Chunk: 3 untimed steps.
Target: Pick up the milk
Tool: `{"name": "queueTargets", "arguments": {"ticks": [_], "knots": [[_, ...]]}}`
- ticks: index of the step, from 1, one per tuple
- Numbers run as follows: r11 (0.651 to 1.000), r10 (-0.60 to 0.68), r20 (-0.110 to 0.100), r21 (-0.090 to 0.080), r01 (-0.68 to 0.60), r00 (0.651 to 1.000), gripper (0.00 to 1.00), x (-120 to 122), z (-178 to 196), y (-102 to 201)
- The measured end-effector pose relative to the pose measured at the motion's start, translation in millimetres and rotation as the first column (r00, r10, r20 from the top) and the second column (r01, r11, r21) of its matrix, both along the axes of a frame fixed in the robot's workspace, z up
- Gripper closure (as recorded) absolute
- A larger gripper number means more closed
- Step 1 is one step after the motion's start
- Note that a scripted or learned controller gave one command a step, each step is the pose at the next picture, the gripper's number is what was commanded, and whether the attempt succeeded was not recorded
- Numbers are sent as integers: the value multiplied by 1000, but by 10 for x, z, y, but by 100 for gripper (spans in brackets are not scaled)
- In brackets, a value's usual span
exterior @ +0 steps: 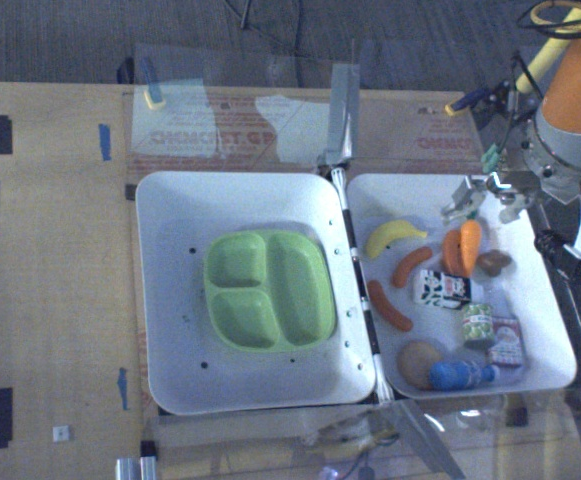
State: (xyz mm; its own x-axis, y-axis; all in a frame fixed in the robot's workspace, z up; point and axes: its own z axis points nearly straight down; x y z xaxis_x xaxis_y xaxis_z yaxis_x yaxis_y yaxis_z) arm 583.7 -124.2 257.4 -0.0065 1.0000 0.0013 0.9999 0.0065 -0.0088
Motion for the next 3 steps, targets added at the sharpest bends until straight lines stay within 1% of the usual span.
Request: {"name": "queueTargets", "arguments": {"ticks": [1, 2, 3], "knots": [[994, 112, 2, 1, -112, 994, 0, -203, -1221, 75], [981, 192, 10, 1, -192, 981, 0, 25, -1717, 63], [977, 215, 12, 1, -215, 977, 0, -550, -1716, -251]]}}
